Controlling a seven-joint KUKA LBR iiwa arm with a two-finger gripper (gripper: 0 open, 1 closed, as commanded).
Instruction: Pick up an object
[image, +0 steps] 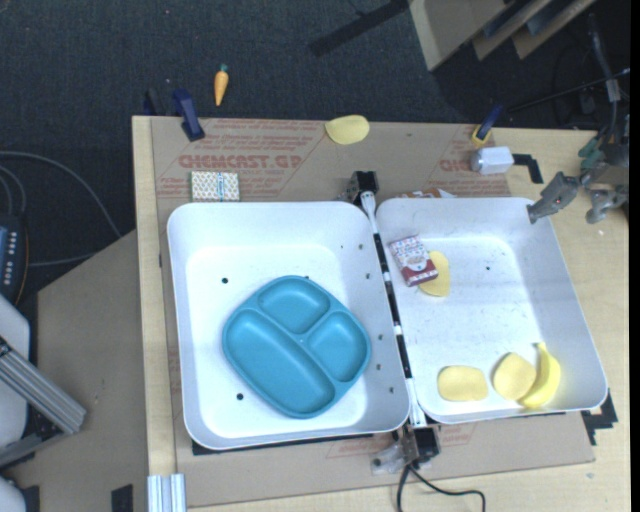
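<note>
My gripper (575, 203) hangs over the far right corner of the right bin (560, 290). Its two grey fingers (549, 203) stand apart, open, with nothing between them. In the right bin a small red-and-white packet (408, 259) lies near the left wall, touching a yellow slice (437, 277). Along the near edge lie a flat yellow piece (462, 382), another yellow piece (513, 376) and a banana (546, 378). The left bin (200, 250) holds a blue divided plate (295, 345).
On the bench behind the bins lie a yellow lemon-like piece (347, 129), a small patterned packet (215, 185), a blue clamp (187, 115) and a white block (493, 159). A toy carrot (221, 85) lies on the dark floor beyond.
</note>
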